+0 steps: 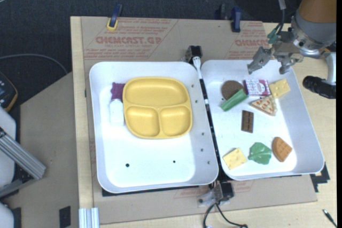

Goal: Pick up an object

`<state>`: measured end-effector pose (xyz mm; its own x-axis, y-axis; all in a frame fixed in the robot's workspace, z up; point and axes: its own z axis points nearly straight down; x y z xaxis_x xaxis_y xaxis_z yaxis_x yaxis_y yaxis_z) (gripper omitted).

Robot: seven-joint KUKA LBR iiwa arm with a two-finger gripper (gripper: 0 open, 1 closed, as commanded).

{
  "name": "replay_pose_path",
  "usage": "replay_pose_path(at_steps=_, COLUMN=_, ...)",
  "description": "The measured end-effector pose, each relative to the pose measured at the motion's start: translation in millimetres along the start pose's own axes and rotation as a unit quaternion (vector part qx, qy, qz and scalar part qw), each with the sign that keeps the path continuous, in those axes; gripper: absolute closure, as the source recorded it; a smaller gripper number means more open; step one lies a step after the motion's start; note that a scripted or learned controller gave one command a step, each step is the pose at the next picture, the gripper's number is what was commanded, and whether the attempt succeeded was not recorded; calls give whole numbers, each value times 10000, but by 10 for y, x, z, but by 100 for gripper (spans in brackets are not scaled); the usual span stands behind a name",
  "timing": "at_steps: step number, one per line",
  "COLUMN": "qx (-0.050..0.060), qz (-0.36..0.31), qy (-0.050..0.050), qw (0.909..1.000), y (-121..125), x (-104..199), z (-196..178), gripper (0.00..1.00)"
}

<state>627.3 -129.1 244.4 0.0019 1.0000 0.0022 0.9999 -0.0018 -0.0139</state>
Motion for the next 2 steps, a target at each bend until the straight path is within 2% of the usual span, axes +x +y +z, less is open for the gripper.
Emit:
replay_pose_path(at_steps=1, qx=-65, qz=-10, qy=-10, qw=10000, y=22, x=0, z=-75, gripper=0)
replay_pose_path(at_steps=2, qx=-37, qz=-6, qy=-4, qw=10000, y=-32, x=62, z=392, gripper=0)
